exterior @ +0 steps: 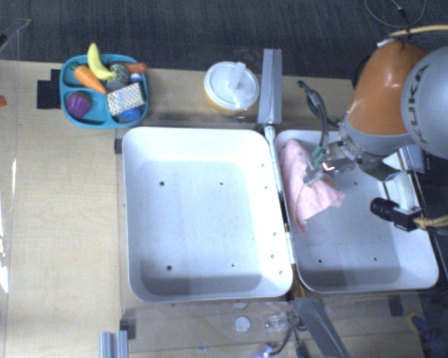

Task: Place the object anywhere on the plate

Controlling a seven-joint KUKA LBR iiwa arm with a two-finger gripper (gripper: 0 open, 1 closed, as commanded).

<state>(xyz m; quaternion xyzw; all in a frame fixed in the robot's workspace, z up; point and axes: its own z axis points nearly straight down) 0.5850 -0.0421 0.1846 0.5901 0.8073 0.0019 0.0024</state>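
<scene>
The pincer hangs low in the right bin, at that bin's upper left part, pressed down onto a crumpled pink cloth. How far its jaws stand apart cannot be told, since the wrist and its fittings cover them from above, and it is not plain whether any fold of the cloth lies between them. The cloth lies directly beneath the pincer and spreads to its left and below it, running along the bin's left wall, with its lower end bunched toward the bin's middle. Behind the pincer, up and to the right, rises the grey arm with its orange band, and a black cable loops above it. Just left of the pincer, past the wall between the two, sits the left bin, white and shallow. A grey metal bar stands on the desk above and left of the pincer, at the bins' meeting line. Further left of that is a round white lid on a yellow container. Well to the left and above, far from the pincer, a blue divided plate rests on the desk, holding toy foods: a banana, a carrot and other small pieces.
</scene>
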